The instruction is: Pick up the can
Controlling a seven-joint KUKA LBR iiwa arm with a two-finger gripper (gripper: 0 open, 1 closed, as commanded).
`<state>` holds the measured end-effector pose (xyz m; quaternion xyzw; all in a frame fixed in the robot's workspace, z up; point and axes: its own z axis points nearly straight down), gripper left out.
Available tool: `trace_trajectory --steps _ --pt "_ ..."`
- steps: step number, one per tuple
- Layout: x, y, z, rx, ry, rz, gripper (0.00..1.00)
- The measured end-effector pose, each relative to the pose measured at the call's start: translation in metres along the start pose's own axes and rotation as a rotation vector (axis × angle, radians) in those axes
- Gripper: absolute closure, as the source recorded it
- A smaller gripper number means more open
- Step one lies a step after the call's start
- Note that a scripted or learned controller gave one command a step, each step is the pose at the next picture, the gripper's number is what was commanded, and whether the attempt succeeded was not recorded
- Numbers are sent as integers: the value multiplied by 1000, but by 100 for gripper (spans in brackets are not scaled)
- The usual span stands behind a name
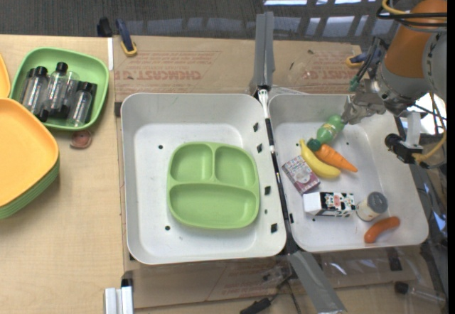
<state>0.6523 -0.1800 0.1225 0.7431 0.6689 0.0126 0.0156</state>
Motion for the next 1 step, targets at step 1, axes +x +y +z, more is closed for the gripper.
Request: trace_trajectory --steps 1 --pt "54 4 -78 41 0 39 100"
